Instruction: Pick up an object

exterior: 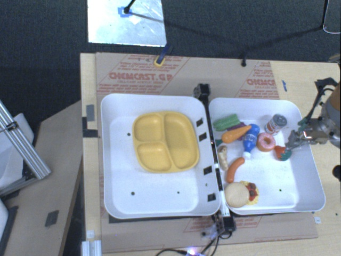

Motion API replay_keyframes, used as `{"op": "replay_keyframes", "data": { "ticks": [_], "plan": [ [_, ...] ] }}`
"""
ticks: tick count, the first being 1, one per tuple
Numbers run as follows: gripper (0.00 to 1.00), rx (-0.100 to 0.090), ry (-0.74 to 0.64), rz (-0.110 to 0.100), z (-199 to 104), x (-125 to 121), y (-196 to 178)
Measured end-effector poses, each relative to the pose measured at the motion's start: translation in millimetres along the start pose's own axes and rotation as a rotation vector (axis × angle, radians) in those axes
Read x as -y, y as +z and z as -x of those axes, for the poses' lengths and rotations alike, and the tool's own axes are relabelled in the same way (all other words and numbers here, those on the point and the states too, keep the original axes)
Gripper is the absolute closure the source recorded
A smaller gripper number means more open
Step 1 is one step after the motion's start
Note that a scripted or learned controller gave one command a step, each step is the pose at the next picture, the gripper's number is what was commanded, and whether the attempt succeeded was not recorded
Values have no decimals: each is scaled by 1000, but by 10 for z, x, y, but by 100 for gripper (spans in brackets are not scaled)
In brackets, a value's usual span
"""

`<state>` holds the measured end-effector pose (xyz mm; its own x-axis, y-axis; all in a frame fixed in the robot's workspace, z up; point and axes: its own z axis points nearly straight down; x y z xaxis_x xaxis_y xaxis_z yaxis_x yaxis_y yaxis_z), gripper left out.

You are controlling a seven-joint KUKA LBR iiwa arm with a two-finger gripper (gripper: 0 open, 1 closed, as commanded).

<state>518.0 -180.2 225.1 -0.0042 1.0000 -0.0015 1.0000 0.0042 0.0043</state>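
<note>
The right bin (306, 180) holds several toy foods: a green vegetable (226, 122), an orange carrot (235, 134), a blue bottle (250, 138), a pink donut (265, 142), a small can (276, 124), a sausage (234, 169) and a burger (241, 193). A small red and teal piece (282, 153) lies near the bin's right wall. My gripper (294, 142) reaches in from the right. Its tip is just above and to the right of that red and teal piece, touching or nearly touching it.
The left bin (114, 196) carries a yellow divided plate (164, 141). A black divider with clips (210, 153) runs between the bins. Bare bin floor lies at the front right of the right bin.
</note>
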Motion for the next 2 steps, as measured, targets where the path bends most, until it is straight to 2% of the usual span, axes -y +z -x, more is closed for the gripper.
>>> {"op": "replay_keyframes", "data": {
  "ticks": [1, 2],
  "plan": [
    [100, -2, -6, 1, -484, -333, -91],
    [100, -2, -5, 0, -886, -538, -87]
  ]
}}
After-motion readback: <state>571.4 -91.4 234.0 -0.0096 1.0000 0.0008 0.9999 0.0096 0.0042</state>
